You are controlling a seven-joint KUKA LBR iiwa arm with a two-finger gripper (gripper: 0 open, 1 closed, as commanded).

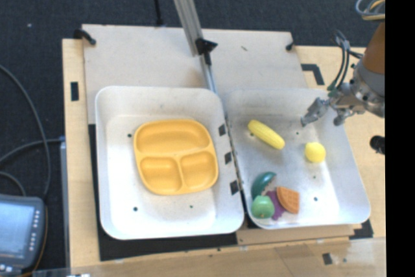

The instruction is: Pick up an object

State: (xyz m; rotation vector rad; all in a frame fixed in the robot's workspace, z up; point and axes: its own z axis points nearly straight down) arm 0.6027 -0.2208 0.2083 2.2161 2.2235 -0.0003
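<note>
Toys in right bin (pixel 337 165): corn (pixel 266 135), lemon (pixel 315 152), green apple (pixel 262 206), orange piece (pixel 288 199). Left bin (pixel 113 139): yellow tray (pixel 175 156). Gripper (pixel 322 112) open, holding nothing.

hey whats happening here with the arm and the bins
A robot arm reaches in from the right, its gripper over the upper edge of the right bin, holding nothing. That bin holds a corn cob, a lemon and a small pile of toy food. The left bin holds a yellow tray. Nothing is picked up yet.
</note>
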